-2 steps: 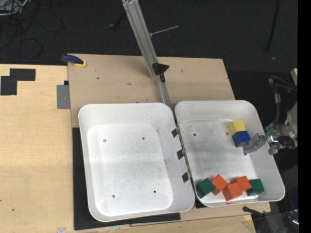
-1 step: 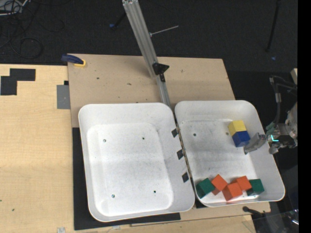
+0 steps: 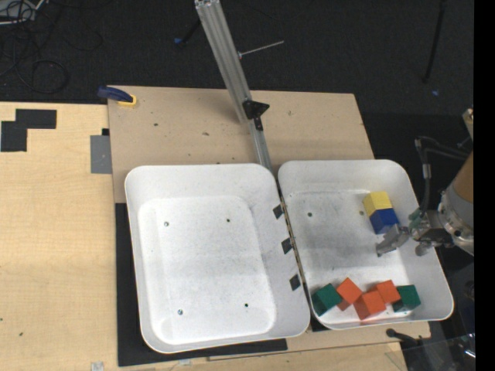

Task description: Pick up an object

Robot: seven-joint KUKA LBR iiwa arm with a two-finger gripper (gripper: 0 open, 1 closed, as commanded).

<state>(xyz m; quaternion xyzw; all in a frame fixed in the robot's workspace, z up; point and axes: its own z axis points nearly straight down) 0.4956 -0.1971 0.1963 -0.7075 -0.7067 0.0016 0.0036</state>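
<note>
Crowding the near edge of the right bin (image 3: 340, 178) is a loose row of blocks: a green block (image 3: 326, 297) at the left end, an orange block (image 3: 349, 291) touching it, two more orange blocks (image 3: 370, 304) (image 3: 388, 291) pressed together, and a second green block (image 3: 407, 297) against the near right corner. They lie jumbled and tilted, as things do after sliding down against a wall, so any of them would be awkward to grasp cleanly from above.

Farther in, the gripper (image 3: 402, 238) reaches over the bin's right rim, set low over the floor. Its fingers look slightly parted and nothing sits between them; the blur makes the exact opening hard to judge. Just beyond and left of it stands a blue block (image 3: 384, 220), with a yellow block (image 3: 377, 202) touching its far side. That pair stands apart from the walls, so I judge the blue one the likeliest target, the gripper being just beside it but not around it.

Left of all this lies the left bin (image 3: 147, 188). Beyond both bins, an aluminium rail (image 3: 226, 56) slants away across the bench, and a blue-and-yellow clamp (image 3: 117, 95) grips the far left corner of the board.
</note>
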